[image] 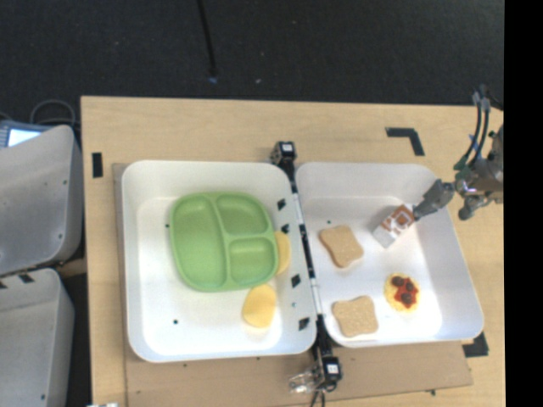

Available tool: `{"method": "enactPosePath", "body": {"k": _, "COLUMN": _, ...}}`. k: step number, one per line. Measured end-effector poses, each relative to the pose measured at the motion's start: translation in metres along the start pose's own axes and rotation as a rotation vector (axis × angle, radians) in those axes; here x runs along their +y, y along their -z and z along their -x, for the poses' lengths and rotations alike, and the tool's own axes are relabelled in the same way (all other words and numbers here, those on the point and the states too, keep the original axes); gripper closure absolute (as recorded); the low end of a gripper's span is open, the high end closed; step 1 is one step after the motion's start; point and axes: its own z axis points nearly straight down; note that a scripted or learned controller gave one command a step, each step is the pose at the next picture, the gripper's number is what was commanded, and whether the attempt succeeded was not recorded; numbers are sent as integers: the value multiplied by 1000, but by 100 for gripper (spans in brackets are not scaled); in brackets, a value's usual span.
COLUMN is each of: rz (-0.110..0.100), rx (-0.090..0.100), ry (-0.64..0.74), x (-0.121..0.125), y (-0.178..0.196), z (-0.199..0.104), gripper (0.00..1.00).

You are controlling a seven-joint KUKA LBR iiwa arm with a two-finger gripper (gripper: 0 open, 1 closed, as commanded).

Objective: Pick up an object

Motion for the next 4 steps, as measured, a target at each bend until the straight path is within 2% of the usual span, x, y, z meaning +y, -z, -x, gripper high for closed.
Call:
{"method": "enactPosePath", "body": {"k": 1, "rz": -2, "rx": 0, "ry": -2, "x": -4, "y": -42, "z": 0, "gripper": 0}}
{"method": "enactPosePath", "body": {"k": 3, "rz": -6, "rx": 1, "ry": -4, "x": -10, "y": -167, "z": -8, "gripper": 0}}
{"method": "enactPosePath", "body": {"k": 4, "rz": 4, "rx": -1, "ry": -10, "x": -7, "y": -152, "z": -6, "gripper": 100}}
